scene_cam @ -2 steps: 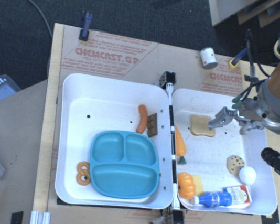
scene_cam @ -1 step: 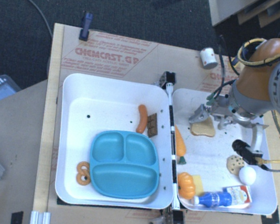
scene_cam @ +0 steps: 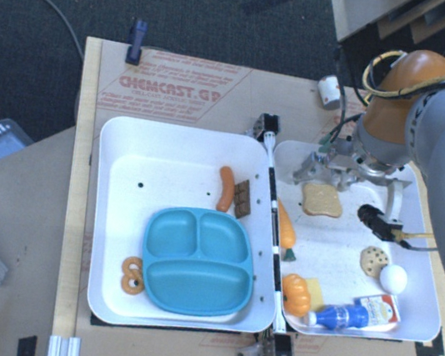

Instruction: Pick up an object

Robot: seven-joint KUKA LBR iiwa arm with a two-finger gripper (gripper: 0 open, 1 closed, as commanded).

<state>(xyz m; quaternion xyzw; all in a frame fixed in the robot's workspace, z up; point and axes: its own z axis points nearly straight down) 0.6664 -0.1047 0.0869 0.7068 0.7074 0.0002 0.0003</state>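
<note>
So the gripper [scene_cam: 329,172] is hanging right over the back edge of the toast slice [scene_cam: 322,201] in the right bin [scene_cam: 422,321], probably lining up a grab there since the toast lies flat and apart from the rest. Can't tell the claw's state, honestly. The cookie [scene_cam: 374,259] and egg [scene_cam: 393,278] lie well off from the toast, toward the front.

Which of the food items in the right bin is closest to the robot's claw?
The toast slice. It lies right under the gripper at the bin's far end, while the cookie, egg and carrot sit farther off.
</note>
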